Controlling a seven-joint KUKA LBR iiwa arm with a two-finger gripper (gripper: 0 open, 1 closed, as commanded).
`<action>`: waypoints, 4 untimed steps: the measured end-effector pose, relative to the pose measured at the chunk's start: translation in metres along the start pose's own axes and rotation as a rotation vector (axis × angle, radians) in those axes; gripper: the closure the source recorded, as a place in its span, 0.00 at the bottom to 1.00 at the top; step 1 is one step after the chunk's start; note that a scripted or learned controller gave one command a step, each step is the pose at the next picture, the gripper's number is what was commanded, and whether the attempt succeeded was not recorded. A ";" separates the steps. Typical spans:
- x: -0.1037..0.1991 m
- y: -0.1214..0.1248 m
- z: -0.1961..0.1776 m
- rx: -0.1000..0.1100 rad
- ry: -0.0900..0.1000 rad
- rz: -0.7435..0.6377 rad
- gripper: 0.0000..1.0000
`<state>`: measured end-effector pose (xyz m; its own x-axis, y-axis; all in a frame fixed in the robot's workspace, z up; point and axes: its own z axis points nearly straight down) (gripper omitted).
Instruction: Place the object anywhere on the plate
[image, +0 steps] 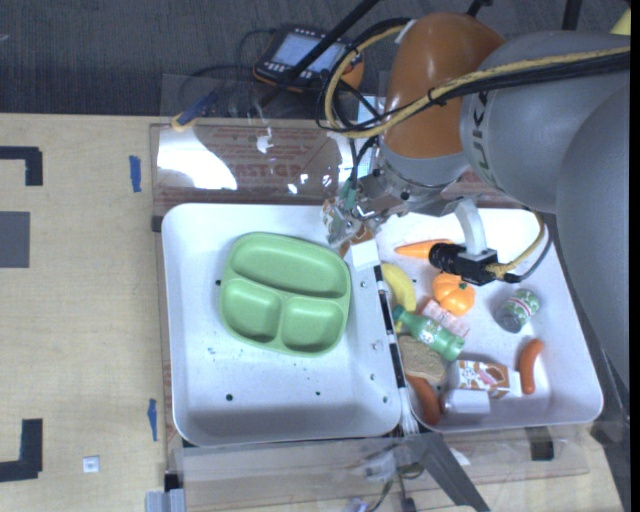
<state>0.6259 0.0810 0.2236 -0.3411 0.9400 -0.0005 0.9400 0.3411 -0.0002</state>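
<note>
Gripper (343, 222) (fingers blurred) hangs beside the green plate (285, 291).

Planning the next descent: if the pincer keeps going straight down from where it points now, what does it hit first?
Probably the white bin floor at the green plate's upper right rim, near the divider; the pincer hangs there, but depth is unclear.

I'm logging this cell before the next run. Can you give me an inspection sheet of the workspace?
Surface: two white bins side by side on a wooden bench.
Job's things: green divided plate in the left bin, nothing on it.
Clutter: right bin holds carrot, banana, green bottle, sausage, small carton.
Grippers: gripper above the bins' far edge; grasp unclear.
Cables: yellow and black cables along the arm.
Surroundings: handheld device behind the bench.
</note>
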 end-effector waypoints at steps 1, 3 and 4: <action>0.000 0.000 0.000 0.000 0.000 0.000 0.00; 0.034 0.057 0.050 -0.002 -0.001 0.005 0.00; 0.040 0.058 0.102 0.002 0.001 -0.094 0.00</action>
<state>0.6666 0.1384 0.1212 -0.4277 0.9039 0.0006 0.9039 0.4277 -0.0021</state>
